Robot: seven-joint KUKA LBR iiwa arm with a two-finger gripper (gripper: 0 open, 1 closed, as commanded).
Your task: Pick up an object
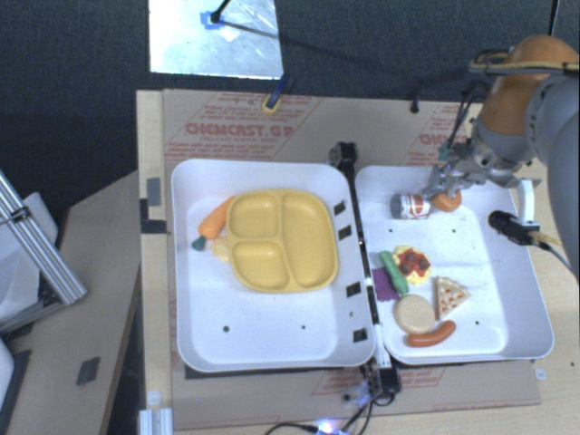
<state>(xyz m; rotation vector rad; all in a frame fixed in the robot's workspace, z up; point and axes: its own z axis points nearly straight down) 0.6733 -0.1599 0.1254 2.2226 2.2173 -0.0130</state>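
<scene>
My gripper (442, 187) hangs over the far side of the right bin (535, 308), at the end of the grey arm with its orange band. Right under it lies a small orange round piece (449, 202), partly covered by the gripper. A small red and silver can (410, 207) lies on its side just left of that piece. Nearer the front of the same bin are a pizza slice (450, 295), a tan bun (414, 314), a sausage (430, 335), a green pod (392, 269) and a red and yellow toy food (413, 263).
The left bin (195, 333) holds a yellow divided plate (276, 240) with a carrot (215, 217) at its left edge. A purple piece (384, 285) lies by the divider between the bins. A black part (510, 227) juts over the right bin's right side.
</scene>
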